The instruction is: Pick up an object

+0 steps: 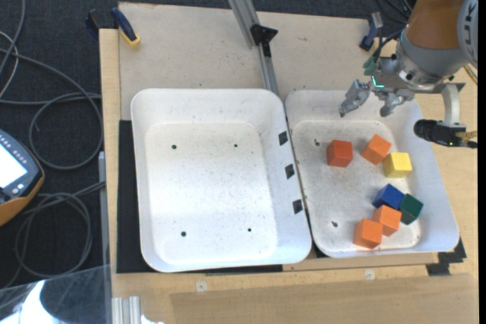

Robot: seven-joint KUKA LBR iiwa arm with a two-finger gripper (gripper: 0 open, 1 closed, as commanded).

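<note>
Two white bins were seen side by side on the desk [190, 42]. The left bin [152, 106] was bare inside except for small dark dots. The right bin [437, 193] carried seven small blocks. A red block [339, 153] lay alone near the middle of the bin, a little apart from the others. An orange block [376, 149] was placed to its right, turned like a diamond, and a yellow block [398, 164] touched it on the lower right side. Lower down, a blue block [389, 196], a green block [411, 207] and two more orange blocks [379, 226] were packed closely together near the front edge of the bin. The blocks were cubes, so no long axis could be told.

The claw [371, 101] was held above the far edge of the right bin, its two fingers spread apart, with nothing between them. It was kept apart from all the blocks; the red and the orange block were the nearest to it. A metal rail [241, 0] crossed the desk at a slant behind the bins, and cables [38, 110] were lying on the dark floor at the left.
</note>
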